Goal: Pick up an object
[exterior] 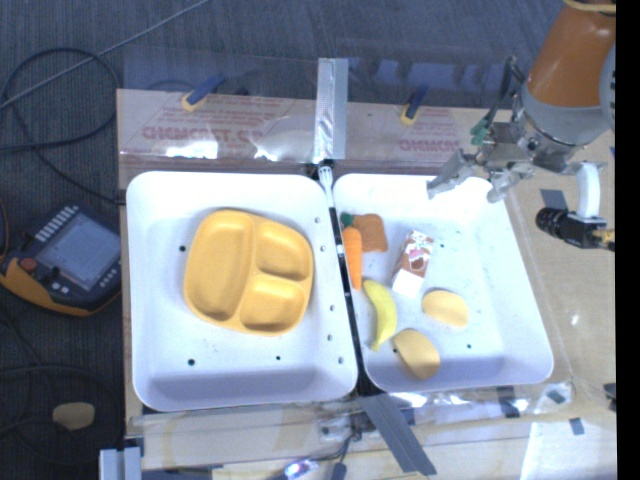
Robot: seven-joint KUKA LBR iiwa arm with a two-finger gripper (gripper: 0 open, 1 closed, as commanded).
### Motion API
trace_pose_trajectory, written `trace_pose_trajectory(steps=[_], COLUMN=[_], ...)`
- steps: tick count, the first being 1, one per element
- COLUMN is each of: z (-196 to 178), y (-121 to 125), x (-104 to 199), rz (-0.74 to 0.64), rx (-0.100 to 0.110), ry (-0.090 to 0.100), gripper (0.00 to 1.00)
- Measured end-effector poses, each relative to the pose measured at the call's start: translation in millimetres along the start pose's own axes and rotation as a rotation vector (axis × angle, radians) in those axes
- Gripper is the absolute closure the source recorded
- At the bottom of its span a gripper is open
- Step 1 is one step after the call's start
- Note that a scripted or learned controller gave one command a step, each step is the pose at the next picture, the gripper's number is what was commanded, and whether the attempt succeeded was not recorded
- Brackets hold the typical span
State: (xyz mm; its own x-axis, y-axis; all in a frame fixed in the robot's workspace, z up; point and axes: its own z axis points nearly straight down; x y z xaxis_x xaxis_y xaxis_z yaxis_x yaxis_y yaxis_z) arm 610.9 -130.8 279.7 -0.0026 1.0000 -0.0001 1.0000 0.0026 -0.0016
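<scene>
On the tabletop (560,298), two shallow white plastic bins sit side by side. The left bin (150,268) carries a yellow plastic divided plate (248,270) near its centre. The right bin (520,308) holds the toy food: a long orange carrot (353,256) lies along the bin's 9 o'clock wall, a brown bread-like slice (371,232) touches it toward 1 o'clock, and a small red-and-white carton (413,261) lies tilted near the middle. A yellow banana (381,313) curves below the carrot, a yellow lemon-shaped piece (445,308) rests at 3 o'clock of it, and a tan potato-like lump (417,352) lies at the banana's lower tip toward 5 o'clock. The grey arm with the orange band (572,38) reaches in at 2 o'clock; its pincer (470,180) hangs over the right bin's 12 o'clock rim, fingers spread apart and pinching nothing, well apart from the food.
</scene>
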Motion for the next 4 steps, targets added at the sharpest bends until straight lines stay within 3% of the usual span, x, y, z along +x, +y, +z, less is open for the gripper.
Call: trace_pose_trajectory(steps=[1,2,3,4], z=[156,147,160,181], y=[12,13,59,64], x=[-15,-14,15,27], rz=[-0.014,-0.015,-0.024,0.119], rx=[0.002,0.002,-0.006,-0.023], ry=[-0.001,0.002,-0.002,-0.003], gripper=[0.0,1.0,1.0,1.0])
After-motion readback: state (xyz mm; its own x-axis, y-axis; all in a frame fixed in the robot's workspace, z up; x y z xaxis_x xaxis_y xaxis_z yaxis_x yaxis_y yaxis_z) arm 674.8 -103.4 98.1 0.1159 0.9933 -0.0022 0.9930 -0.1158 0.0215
